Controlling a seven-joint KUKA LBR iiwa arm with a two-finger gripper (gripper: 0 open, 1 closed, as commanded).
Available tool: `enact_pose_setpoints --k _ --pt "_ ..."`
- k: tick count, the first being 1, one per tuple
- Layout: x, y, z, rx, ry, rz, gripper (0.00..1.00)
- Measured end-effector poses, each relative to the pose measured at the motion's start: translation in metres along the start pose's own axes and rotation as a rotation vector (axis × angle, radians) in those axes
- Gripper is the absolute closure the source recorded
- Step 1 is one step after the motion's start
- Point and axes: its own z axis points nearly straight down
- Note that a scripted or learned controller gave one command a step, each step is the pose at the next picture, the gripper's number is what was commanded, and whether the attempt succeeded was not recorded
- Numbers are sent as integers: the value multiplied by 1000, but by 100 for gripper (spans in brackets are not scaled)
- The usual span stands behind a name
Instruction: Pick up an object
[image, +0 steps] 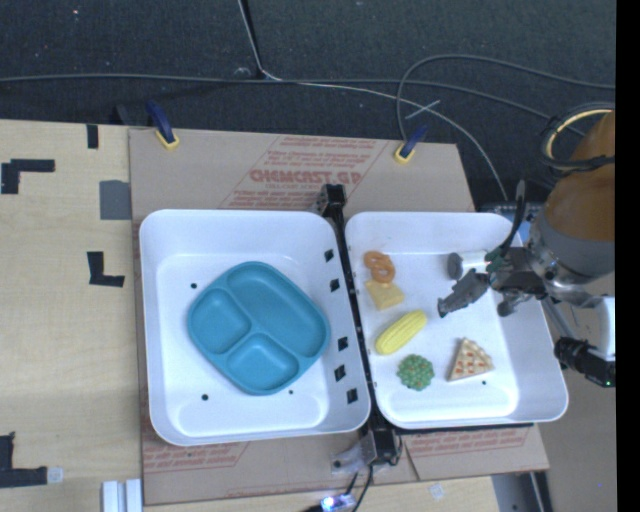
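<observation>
You get even, soft overhead light; the white bins (160, 300) look bright, shadows stay faint, and the whole frame is slightly soft.

Right bin (500, 232) contents: a pretzel (379, 266) near the left wall, a pale yellow cheese block (386, 294) just below it, a corn cob (400, 331) lying slantwise at centre-left, a broccoli floret (415, 372) toward the front edge, and a pizza slice (468, 361) beside it, front centre.
</observation>
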Motion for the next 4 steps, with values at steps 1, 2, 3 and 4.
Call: enact_pose_setpoints --k 1,2,3,4 --pt "0 2 -5 -10 -2 -4 0" --pt "0 2 38 -6 -1 -3 0" --pt "-4 -4 85 -5 -1 -2 0" --pt "3 -6 131 -4 0 -3 0"
